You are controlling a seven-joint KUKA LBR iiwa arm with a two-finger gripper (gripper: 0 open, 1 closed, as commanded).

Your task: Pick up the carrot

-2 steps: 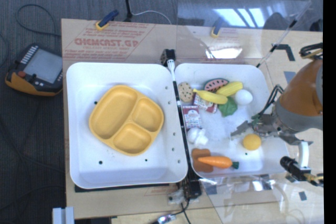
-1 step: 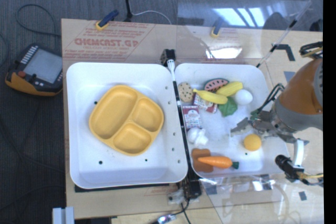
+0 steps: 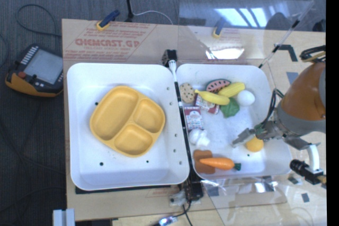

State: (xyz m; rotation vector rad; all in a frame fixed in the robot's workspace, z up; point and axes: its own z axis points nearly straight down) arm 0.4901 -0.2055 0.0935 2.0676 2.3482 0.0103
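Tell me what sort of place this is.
Likely a robotics lab test bench: a robot arm reaches over two white bins holding toy food such as a carrot, with a teach pendant lying on the carpet.

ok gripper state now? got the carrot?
Gripper: cannot be told; it sits by a small orange fruit. Carrot lies in the right bin, not held.

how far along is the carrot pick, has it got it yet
Not yet. Done: the arm has reached into the right bin. In hand: nothing of the task; the gripper sits beside a small orange-yellow fruit, apart from the carrot. Left: the carrot lies flat near the bin's front wall, so moving over it, grasping and lifting all remain.
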